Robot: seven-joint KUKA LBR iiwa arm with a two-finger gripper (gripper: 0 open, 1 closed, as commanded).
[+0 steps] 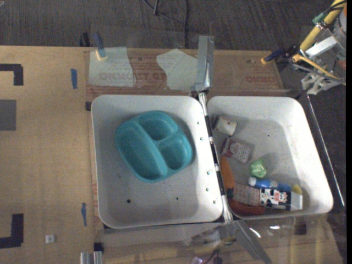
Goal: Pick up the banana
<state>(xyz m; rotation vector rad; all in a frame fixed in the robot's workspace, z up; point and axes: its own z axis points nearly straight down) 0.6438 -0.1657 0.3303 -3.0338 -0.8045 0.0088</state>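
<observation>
two shallow white bins sit side by side on the wooden bench (44, 164), meeting along a metal divider (204, 65) that runs up past their far edge.

the left bin (110, 202) holds one thing: a teal plate (154, 145) with three compartments, lying flat toward the far half of the bin, closer to its left wall than its near edge.

the right bin (308, 147) holds a scatter of small things, mostly along its left wall and near edge. a small white cup (225, 126) lies on its side near the far left corner. just nearer than that is a small printed packet (236, 150) (pinkish and white, its print too small to read). a green crumpled lump (258, 168) sits near the middle of the bin. an orange stick-like thing (226, 173) lies along the left wall. at the near edge a carton (272, 195) lies flat, blue, white and black with a yellow end; its lettering cannot be read. a curved brownish-orange shape (246, 208) hugs the near left corner under the carton's edge, and this may be the banana, though i cannot tell for sure.

two clear sheets (113, 66) lie on the bench beyond the left bin, over faint reversed lettering that cannot be made out. blue tape bits (73, 77) mark the bench.

the gripper (318, 82) is outside the right bin, beyond its far right corner, with yellow cabling (324, 21) above it; whether it is apart or together i cannot tell.
</observation>
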